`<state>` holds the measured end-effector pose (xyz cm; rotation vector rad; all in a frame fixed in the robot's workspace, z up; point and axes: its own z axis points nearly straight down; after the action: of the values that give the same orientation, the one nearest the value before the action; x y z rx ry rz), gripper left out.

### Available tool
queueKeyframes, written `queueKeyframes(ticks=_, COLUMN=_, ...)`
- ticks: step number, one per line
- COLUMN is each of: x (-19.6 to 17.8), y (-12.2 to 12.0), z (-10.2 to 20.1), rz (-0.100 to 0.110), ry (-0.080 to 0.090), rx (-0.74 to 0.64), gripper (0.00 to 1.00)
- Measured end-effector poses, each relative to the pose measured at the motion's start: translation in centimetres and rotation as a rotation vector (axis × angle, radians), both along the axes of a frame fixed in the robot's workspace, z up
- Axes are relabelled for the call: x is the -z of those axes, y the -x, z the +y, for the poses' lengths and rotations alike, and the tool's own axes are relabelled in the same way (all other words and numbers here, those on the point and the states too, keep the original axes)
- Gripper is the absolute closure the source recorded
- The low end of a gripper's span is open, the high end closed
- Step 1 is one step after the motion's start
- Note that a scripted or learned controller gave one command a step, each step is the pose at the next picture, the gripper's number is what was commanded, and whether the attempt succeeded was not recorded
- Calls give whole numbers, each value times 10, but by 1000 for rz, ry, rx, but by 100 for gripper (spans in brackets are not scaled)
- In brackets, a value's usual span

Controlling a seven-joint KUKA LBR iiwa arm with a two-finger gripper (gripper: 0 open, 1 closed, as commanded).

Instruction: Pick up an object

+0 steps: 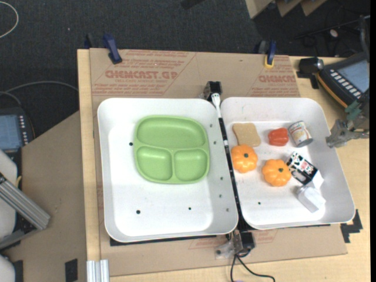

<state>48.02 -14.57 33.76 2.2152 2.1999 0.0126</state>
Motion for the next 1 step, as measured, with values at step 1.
queueKeyframes(ticks=1, x=85, y=1, z=86, rz=25, ry=-11, rx=-12, gripper=100)
